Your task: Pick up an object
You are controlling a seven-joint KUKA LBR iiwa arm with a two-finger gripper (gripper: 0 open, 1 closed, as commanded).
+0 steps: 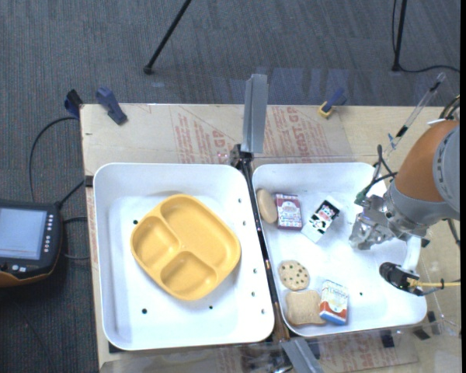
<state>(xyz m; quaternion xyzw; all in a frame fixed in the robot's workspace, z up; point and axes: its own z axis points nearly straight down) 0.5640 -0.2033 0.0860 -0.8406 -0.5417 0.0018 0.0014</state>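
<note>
Nearest the lower edge of the frame, a slice of toast [302, 308] lies touching a small orange-and-blue carton [335, 301] in the right bin [388, 308], with a chocolate-chip cookie [293, 274] just above them. Higher up sit a pale bun [266, 206], a dark red packet [289, 210] and a cow-print carton [322, 219]. At the bin's right side hangs the gripper [366, 234]; whether it is spread or pressed together I cannot tell. Left bin [109, 208] holds a yellow divided tray [185, 245].
</note>
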